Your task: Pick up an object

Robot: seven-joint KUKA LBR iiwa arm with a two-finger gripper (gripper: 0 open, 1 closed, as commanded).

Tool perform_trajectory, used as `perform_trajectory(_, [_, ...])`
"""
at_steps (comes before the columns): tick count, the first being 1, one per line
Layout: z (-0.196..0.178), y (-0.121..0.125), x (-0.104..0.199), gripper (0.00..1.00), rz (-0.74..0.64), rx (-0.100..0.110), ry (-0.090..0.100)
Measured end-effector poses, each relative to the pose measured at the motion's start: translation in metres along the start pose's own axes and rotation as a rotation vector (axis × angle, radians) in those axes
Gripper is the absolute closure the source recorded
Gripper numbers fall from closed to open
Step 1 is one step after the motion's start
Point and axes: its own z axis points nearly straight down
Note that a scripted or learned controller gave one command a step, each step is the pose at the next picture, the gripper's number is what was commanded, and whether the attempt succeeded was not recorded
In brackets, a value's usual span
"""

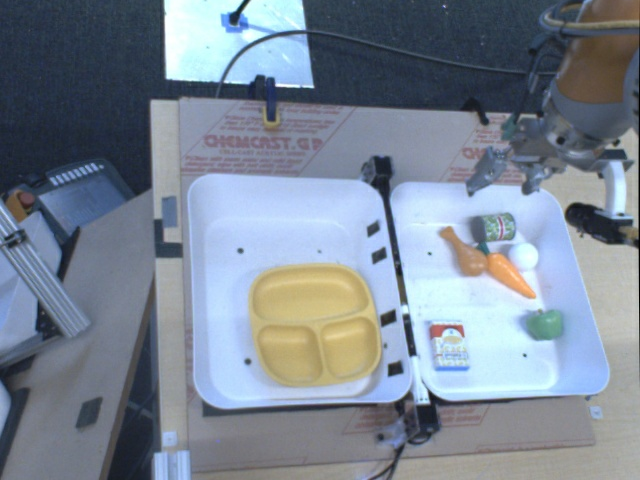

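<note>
Approach stage, by the look of it, nothing lifted yet. Gripper (510, 173) poised above the far rim of the right bin (580, 368), two fingers spread apart with bare air between them, nothing held. Grey arm with its orange band (607, 8) reaching in from the far right. Candidates all in that right bin: a small green-and-white can (496, 228) lying on its side at the far end, closest to the gripper; just near of it a white egg-like ball (523, 257), touching or nearly touching an orange carrot (511, 275) that slants toward the near right; to the left of the carrot, an orange-yellow squash-shaped piece (463, 252), its fat end against the carrot's top. Well apart from that cluster, a green pepper-like toy (545, 324) by the right wall, and a small red-and-white carton (451, 346) lying flat toward the near left. Left bin (215, 218) carrying a yellow divided tray (314, 322), three compartments, no loose items in it. Next move, as a guess: travel a little nearer and leftward over the can, then straight down with fingers kept wide, then a squeeze across the can's round body (a rolling risk, given the can on its side). Crowding a concern too: egg, carrot and squash packed together, so easy to nudge a neighbour instead of closing cleanly. Isolated carton or pepper likely the safer grasp, though farther from the present pose.
</note>
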Motion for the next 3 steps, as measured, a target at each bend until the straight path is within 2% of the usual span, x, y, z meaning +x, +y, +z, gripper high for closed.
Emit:
perform_trajectory(1, [-0.007,0.002,0.000,0.00,-0.002,-0.011,-0.001])
perform_trajectory(3, [0.116,-0.003,0.005,0.00,-0.001,-0.006,0.000])
